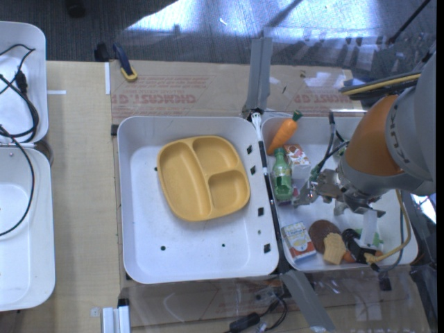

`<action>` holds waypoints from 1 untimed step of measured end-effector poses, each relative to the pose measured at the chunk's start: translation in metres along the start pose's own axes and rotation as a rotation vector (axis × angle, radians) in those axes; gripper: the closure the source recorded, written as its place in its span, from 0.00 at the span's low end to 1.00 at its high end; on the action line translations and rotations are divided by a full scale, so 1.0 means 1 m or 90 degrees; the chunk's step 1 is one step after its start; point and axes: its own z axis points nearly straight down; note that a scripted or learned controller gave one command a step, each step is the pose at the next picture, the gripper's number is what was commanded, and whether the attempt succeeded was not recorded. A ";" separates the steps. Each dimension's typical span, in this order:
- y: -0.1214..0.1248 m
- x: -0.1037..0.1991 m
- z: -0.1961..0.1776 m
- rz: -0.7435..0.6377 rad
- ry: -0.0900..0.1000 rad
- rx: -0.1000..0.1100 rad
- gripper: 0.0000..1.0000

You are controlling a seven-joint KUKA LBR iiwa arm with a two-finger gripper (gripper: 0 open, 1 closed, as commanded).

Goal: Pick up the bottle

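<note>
Grey arm's gripper [310,189] hovered beside the green bottle [281,177], grip unclear; light, slippery plastic, best grasped mid-body.

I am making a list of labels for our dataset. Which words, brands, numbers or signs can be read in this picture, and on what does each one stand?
Red print on the cardboard sheet behind the bins: reversed and faint, not readable with certainty.
Green bottle label: too small to read.
Small carton at the front of the right bin: print blurred.
Red and white carton beside the bottle: print blurred.
</note>
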 end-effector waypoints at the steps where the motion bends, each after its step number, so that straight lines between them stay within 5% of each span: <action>1: 0.012 -0.068 0.003 0.066 -0.002 0.003 0.00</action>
